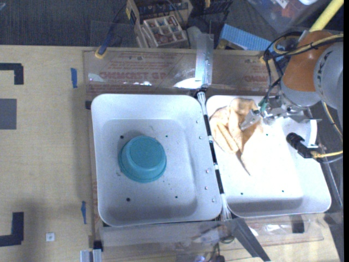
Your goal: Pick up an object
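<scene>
Two white bins are sitting side by side, and in the right bin (283,195) the gripper (256,116) is hanging at the far corner, jaws closed on the edge of a tan cloth (232,130) that is draping leftward and nearward below them.

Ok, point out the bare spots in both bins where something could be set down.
Left bin: bare floor rings the blue bowl, widest toward its right wall. Right bin: the near half is bare; the far-left corner is crowded by the tan cloth and the gripper.
</scene>
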You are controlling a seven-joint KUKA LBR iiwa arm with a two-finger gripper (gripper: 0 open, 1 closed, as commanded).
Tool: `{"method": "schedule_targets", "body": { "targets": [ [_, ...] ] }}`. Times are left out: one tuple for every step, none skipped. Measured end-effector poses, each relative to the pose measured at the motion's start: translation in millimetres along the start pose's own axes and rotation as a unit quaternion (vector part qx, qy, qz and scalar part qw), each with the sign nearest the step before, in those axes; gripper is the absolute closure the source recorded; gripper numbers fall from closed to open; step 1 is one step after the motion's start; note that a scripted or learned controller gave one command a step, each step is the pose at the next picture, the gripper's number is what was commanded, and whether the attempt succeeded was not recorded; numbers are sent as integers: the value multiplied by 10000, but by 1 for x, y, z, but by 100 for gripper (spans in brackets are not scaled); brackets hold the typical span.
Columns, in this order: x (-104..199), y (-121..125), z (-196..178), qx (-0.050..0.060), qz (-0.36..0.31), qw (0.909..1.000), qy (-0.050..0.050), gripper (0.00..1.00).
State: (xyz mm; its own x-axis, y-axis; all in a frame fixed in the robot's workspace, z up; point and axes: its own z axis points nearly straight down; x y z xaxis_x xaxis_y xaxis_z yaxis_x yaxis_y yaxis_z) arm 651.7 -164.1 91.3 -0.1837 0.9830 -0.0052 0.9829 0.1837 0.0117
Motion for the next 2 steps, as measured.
{"method": "schedule_targets", "body": {
  "targets": [
    [0,2,-12,-27,-4,10000,-8,100],
    [36,24,-101,48,171,9998,15,100]
  ]
}}
